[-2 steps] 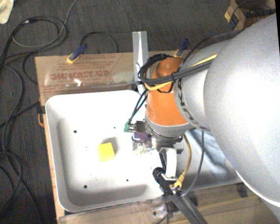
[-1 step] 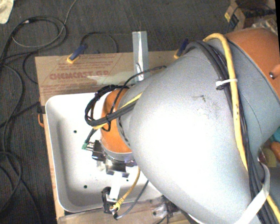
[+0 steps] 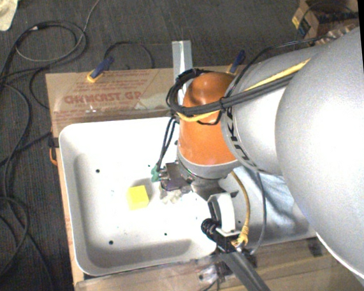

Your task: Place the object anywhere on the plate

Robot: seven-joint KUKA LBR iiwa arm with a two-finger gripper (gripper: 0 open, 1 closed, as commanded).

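While the hand's [image 3: 169,197] grip is unclear, the yellow block [image 3: 138,197] sits mid-bin [image 3: 89,246].

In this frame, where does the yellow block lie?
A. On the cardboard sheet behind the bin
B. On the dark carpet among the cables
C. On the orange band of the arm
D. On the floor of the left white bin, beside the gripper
D: the yellow block rests on the floor of the left white bin, just left of the gripper.

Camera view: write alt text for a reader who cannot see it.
A grey arm with an orange band reaches from the right over a shallow white bin, its gripper just right of a small yellow block on the bin floor.
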